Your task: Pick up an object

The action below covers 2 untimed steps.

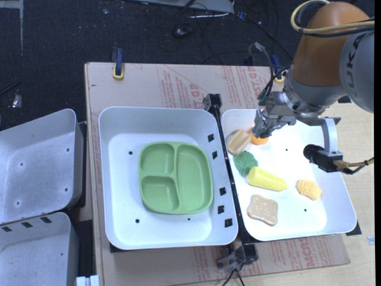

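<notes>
The arm (333, 52) reached in from the right, and its hand (266, 126) hung low over the far left part of the right bin (339, 210). The hand sat directly above a small orange piece (259, 139), which peeked out just under it — whether the two touched could not be told. Whether the hand was apart or together could not be told either, since the wrist hid that part of it.

Just left of the orange piece lay a tan block (239, 141), close against the bin's left wall. Nearer the camera lay a green leafy piece (245, 161), with a yellow piece (267, 179) touching or just beside it on the right. A ridged yellow piece (309, 189) rested well to the right, and a slice of toy toast (263, 210) lay nearest the front edge.

The left bin (119, 219) held a green divided plate (176, 178) with three compartments, lying flat near its middle. Both bins stood side by side on the bench (161, 79) — a yellow clamp (118, 65) gripped its far edge.
</notes>
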{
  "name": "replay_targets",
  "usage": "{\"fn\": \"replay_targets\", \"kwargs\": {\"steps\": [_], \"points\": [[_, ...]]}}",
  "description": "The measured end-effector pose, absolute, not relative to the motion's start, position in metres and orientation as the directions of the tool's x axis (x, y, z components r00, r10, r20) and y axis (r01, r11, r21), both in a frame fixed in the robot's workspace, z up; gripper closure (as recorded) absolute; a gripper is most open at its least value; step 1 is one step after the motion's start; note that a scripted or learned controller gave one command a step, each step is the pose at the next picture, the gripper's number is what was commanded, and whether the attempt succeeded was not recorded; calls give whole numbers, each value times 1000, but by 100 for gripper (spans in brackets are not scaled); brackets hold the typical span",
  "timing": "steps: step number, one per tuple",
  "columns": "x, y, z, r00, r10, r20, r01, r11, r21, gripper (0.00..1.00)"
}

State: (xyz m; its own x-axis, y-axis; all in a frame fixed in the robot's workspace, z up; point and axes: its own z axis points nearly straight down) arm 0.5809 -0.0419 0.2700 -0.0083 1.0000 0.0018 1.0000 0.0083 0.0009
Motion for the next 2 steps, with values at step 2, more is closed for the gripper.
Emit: {"fn": "replay_targets", "kwargs": {"steps": [2], "points": [[600, 68, 253, -7, 1000, 1, 1000, 7, 1, 100]]}}
